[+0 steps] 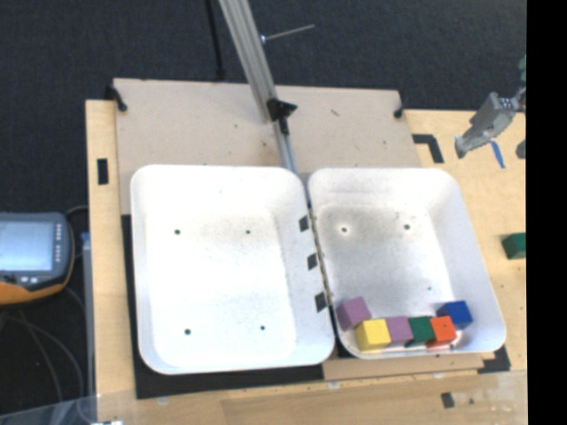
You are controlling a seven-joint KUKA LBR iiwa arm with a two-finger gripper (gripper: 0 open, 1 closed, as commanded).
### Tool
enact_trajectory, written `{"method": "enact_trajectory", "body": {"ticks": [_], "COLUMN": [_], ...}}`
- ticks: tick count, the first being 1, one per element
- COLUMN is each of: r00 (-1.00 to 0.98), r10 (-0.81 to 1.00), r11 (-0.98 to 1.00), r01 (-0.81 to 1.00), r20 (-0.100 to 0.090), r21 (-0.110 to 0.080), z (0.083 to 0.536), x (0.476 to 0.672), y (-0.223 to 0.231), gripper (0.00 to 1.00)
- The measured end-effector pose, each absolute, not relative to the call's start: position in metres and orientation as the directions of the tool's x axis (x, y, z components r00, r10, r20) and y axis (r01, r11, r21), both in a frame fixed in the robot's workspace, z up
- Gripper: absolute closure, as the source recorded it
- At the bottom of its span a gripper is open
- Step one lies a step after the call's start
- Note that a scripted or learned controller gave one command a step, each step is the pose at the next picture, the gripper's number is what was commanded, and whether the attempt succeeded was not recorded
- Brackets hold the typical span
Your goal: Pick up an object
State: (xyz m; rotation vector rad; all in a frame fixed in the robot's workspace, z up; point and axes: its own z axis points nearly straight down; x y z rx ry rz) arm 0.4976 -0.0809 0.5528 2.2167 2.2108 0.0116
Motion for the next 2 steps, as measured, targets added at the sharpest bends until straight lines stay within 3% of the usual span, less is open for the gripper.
{"method": "enact_trajectory", "body": {"ticks": [1, 2], "r00": [-0.006, -0.002], "r10": [1.000, 1.000], "r11": [0.006, 0.002], "r01": [1.000, 1.000], "r20": [0.000, -0.002], "r21": [-0.005, 0.005], "z": [0.460, 0.476], "x": [0.508, 0.508], "y": [-0.034, -0.037], "gripper": [0.00, 1.00]}}
